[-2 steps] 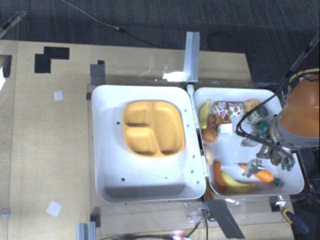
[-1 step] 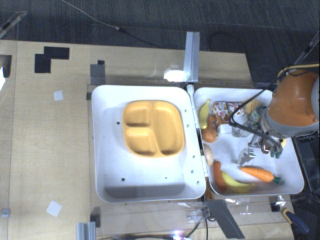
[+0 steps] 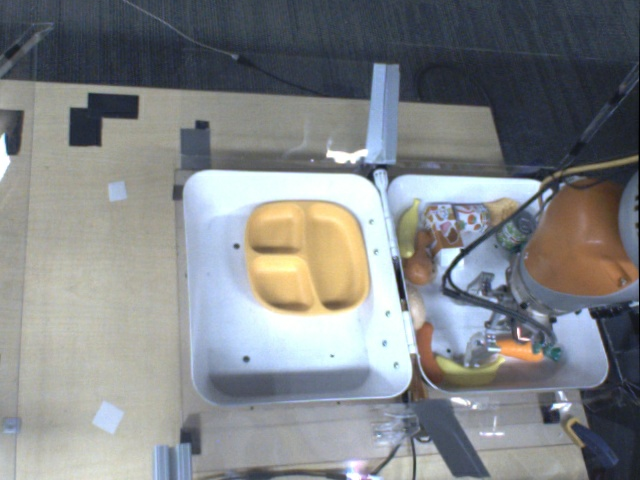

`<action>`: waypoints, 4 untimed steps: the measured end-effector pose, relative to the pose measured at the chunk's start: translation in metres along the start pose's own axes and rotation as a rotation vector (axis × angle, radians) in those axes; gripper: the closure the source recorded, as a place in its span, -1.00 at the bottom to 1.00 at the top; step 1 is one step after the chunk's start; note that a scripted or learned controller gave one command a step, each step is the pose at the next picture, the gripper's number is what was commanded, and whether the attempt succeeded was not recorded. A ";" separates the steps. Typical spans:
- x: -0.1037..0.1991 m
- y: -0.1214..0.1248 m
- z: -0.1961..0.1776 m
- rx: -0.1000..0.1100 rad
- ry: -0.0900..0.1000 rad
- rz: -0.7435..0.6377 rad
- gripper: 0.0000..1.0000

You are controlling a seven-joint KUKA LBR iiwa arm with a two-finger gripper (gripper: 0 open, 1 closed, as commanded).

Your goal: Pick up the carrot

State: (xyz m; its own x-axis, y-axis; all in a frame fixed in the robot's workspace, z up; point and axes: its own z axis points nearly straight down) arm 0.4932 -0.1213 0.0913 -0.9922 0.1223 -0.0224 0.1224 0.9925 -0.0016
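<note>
The carrot is small and orange with a green top. It lies near the front of the right bin, just above a yellow banana. My gripper reaches down from the orange-banded wrist and sits low at the carrot's left end, touching or nearly touching it. The wrist and cables hide part of the bin around it.
The right bin also holds a second banana, a patterned packet, a brown onion-like item and a reddish piece by the left wall. A yellow divided plate lies in the left bin.
</note>
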 end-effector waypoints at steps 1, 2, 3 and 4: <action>-0.003 0.001 -0.012 0.000 -0.005 -0.006 1.00; -0.009 -0.084 0.001 0.003 0.004 0.058 1.00; -0.010 -0.082 -0.066 0.002 0.009 0.218 1.00; -0.002 -0.051 -0.007 -0.003 0.018 0.001 1.00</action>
State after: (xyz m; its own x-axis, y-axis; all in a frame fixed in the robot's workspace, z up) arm 0.4886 -0.1717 0.0985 -0.9923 0.1234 -0.0049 0.1234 0.9924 0.0011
